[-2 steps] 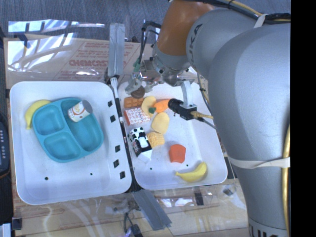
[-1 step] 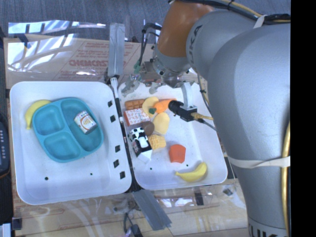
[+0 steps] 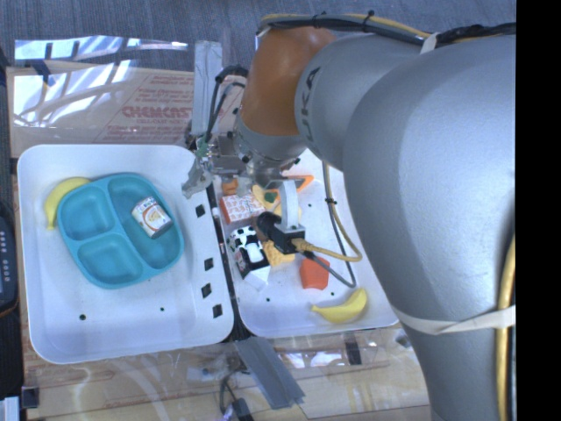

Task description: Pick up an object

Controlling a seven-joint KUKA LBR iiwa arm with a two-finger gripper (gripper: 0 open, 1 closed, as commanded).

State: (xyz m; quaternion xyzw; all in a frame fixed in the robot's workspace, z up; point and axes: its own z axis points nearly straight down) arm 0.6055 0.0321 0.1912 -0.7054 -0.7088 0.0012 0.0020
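- Grey carpet lies beyond the bench. A brown sheet behind the left bin carries red print reading "CHEMCAST"; the smaller lines under it are too fine to read.
- On the grey arm, dark letters beside the orange band are only partly readable.
- The gripper hangs over the far end of the divide between the left bin and the right bin. I cannot tell whether it is open or closed.
- A red-and-white box lies in the right bin, near the gripper and close to the bin's left wall. Its print is too small to read.
- A black-and-white thing lies just in front of that box, and an orange piece lies to its right.
- A banana lies by the right bin's near rim. Its long axis runs across the bin, rising a little to the right, and its curve bows toward the rim.
- In the left bin, a blue divided plate holds a small box, tilted, in its right compartment; the label is unreadable.
- A second banana curves along the plate's far left edge.
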